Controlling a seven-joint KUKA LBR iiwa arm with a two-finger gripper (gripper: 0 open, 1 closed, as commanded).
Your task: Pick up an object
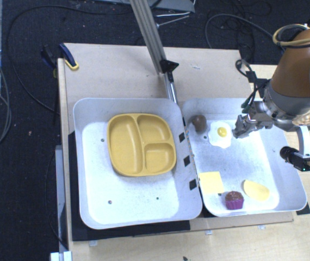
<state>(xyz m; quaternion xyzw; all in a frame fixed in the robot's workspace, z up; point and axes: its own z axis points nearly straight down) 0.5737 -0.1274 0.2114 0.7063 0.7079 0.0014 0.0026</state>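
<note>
A wooden bench stands on dark floor with black cables around; it bears two white bins side by side. The left bin holds a yellow divided plate near its middle, w/ free floor all round it; no writing can be read. In the right bin, a brown ball sits by the left wall; beside it a fried egg; at the front edge a yellow square, a purple cupcake, a yellow oval. The gripper hangs just right of the egg; if clenched or released, cannot tell.
</note>
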